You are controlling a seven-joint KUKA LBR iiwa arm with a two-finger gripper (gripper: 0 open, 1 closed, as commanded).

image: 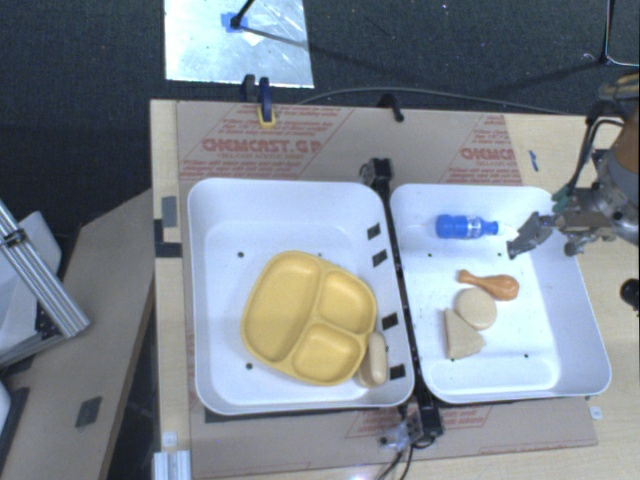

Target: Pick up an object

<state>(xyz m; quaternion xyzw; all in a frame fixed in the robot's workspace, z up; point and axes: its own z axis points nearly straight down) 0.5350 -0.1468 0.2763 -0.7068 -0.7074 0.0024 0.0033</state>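
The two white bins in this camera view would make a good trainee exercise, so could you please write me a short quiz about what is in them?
1. True or false: the yellow divided tray lies in the right bin.
2. Which item lies nearest the gripper? A) the blue bottle B) the yellow divided tray C) the beige oval piece
3. Fill in: the beige oval piece rests against the tray's lower ____ corner, as seen in the picture.

Key: 1. False, it lies in the left bin. 2. A. 3. right.
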